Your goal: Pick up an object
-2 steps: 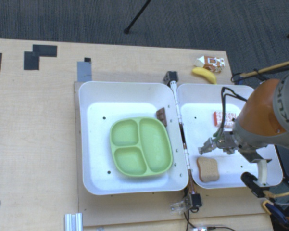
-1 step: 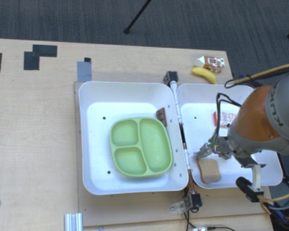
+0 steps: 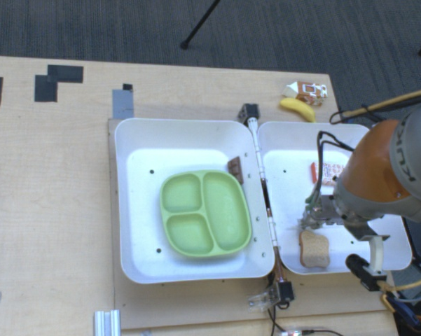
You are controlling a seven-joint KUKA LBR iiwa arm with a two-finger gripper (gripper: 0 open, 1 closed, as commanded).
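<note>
A tan sponge-like block (image 3: 314, 249) lies at the near edge of the right bin (image 3: 287, 187), close to its near-left corner. The gripper (image 3: 312, 219) hangs just above it; its finger state cannot be told. The left bin (image 3: 136, 187) carries a green divided plate (image 3: 205, 214).

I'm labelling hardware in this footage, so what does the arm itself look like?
The arm is bulky and rounded: a grey upper segment, then a broad orange band above a grey wrist. Thin black cables loop beside the orange part. The gripper below looks dark grey and metallic.
</note>
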